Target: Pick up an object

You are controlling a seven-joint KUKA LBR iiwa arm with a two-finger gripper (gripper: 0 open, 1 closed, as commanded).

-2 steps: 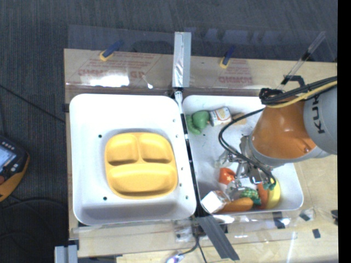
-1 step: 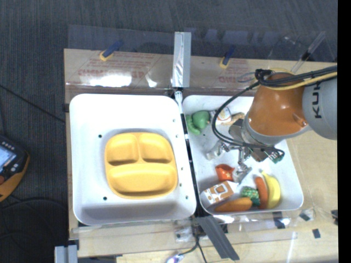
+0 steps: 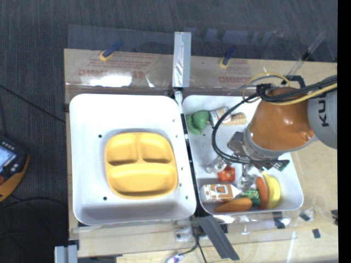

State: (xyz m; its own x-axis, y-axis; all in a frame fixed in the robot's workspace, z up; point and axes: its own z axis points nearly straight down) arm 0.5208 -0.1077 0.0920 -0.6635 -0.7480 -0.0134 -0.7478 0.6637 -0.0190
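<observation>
My gripper hangs low over the front half of the right bin, under the arm's orange band. A small red toy lies right beside it on the left. Just in front sit a small orange-and-white carton, a carrot, a bit of green toy food, an orange piece and a yellow banana. At the back left of this bin lie a green toy and a pale bottle-like item. The arm hides the bin's middle.
The left bin holds a yellow divided plate. A metal divider strip stands behind the gap between the bins. Cables loop over the arm. A dark device lies off the bench at far left.
</observation>
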